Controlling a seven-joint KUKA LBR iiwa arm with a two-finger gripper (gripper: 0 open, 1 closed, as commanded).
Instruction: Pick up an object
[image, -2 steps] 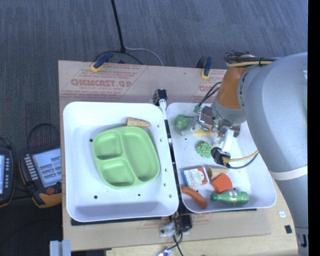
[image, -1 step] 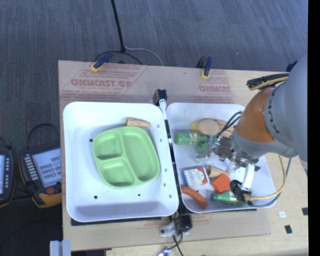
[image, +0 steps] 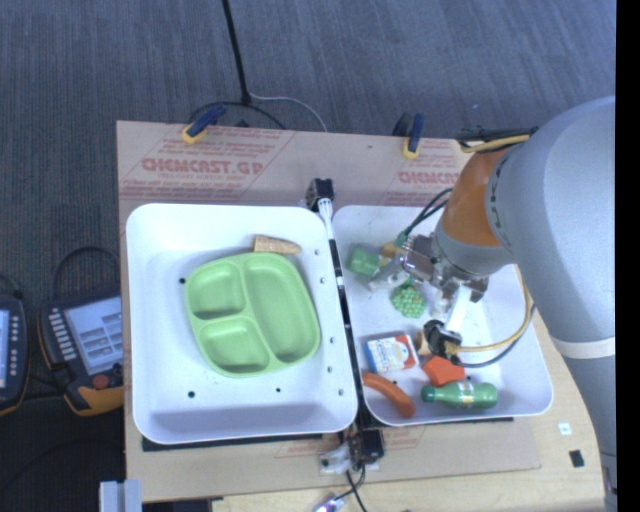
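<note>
The grey arm (image: 575, 215) rises nearest the camera, its orange-banded wrist leaning over the right bin (image: 535, 395), which serves here as the landmark. The end effector (image: 432, 278) hangs low in that bin's upper middle, just above and touching or nearly touching a green knobbly toy (image: 406, 300); whether it is clenched or released cannot be told, and nothing is seen between its parts. That toy looks the likeliest target. A green lump (image: 362, 262) lies close toward the bin's upper left, so a descent slightly off could nudge either piece aside or pinch both. Lower in the bin crowd a small white carton (image: 389, 353), an orange block (image: 444, 371), a green bottle (image: 460, 395) and an orange carrot (image: 387, 392), with a yellow cable (image: 497, 345) looping beside them that might snag. Left of the bin, the other bin (image: 150, 400) holds a green divided plate (image: 253, 313).
</note>
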